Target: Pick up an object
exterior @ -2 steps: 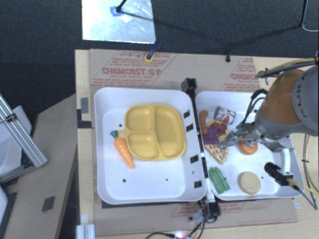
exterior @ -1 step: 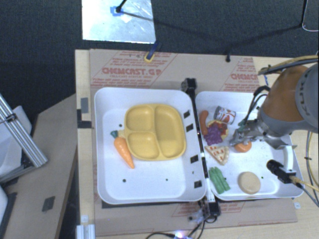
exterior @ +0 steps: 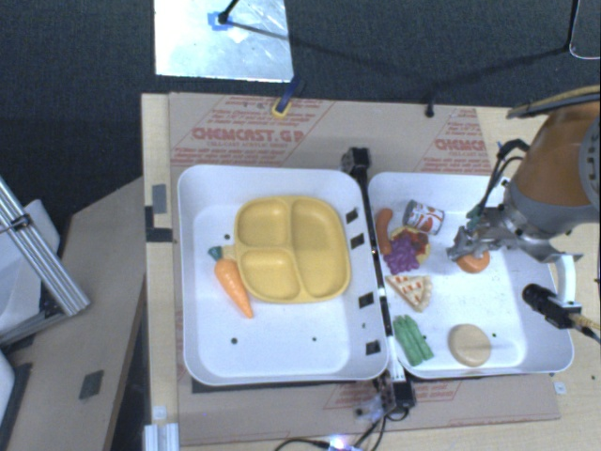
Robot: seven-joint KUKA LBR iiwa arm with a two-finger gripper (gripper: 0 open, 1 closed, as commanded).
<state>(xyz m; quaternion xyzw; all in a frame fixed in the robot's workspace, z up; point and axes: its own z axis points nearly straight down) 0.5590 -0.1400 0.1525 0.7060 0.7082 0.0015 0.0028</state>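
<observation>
The right bin holds several toy foods. At its left side lie a red sausage, a small can, purple grapes and a pizza wedge. A green bean pod and a round tan cookie lie near the front. My gripper hangs low over the bin's middle right, right at an orange piece that it partly hides. I cannot make out whether it touches the piece.
The left bin holds a yellow divided plate and a carrot beside it. A black divider with clips runs between the bins. The grey arm with its orange band comes in from the right.
</observation>
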